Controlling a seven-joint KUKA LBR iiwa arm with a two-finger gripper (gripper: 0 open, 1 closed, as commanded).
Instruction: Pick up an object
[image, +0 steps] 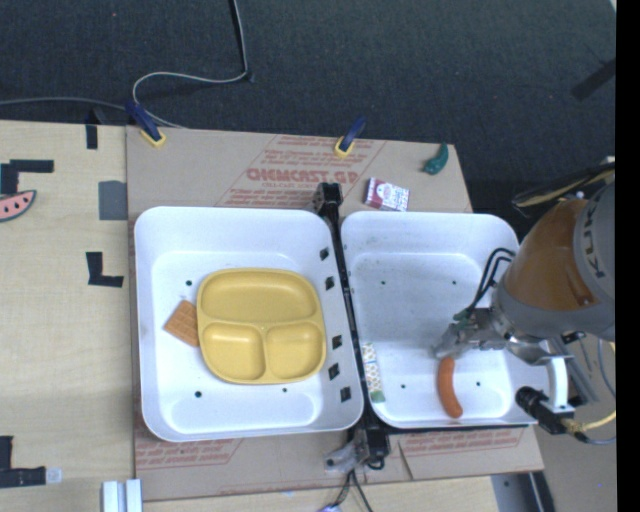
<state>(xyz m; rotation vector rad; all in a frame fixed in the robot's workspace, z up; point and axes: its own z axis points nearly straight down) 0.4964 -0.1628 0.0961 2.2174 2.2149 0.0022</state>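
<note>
An orange sausage (449, 386) lies in the right bin (420, 240), near its front wall. My gripper (452, 342) hangs low in that bin just above the sausage's upper end, reaching in from the right under the orange band of the arm (550, 265). A yellow divided plate (262, 325) lies in the left bin (170, 240), and a tan flat piece (182, 322) sticks out from under the plate's left edge.
The bins meet at a black clipped seam (338, 300). Behind them on the cardboard lie a small red-and-white packet (385, 194), a teal clip (436, 159) and two yellow-blue clamps (350, 139). A cable loops from the arm over the right bin.
</note>
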